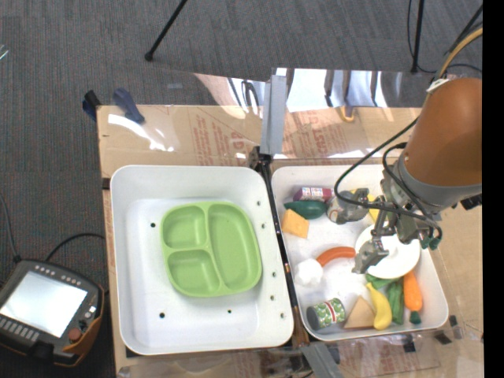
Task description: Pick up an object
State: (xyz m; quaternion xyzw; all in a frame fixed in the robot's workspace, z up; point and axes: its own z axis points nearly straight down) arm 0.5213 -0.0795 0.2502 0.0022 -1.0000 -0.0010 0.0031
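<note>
Two shallow white bins sit side by side. Over the right bin [438, 290], the grey two-finger gripper [376, 252] hangs above a round white plate [398, 260]; whether it is clenched or released, I cannot tell. Toy food surrounds it: an orange sausage [335, 254], yellow banana [379, 305], orange carrot [412, 291]. The left bin [134, 191] holds a green divided plastic tray [211, 247].

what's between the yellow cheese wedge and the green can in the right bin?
In the camera view, a white ball lies between the cheese wedge and the green can, on the right bin's floor near its left wall.
</note>
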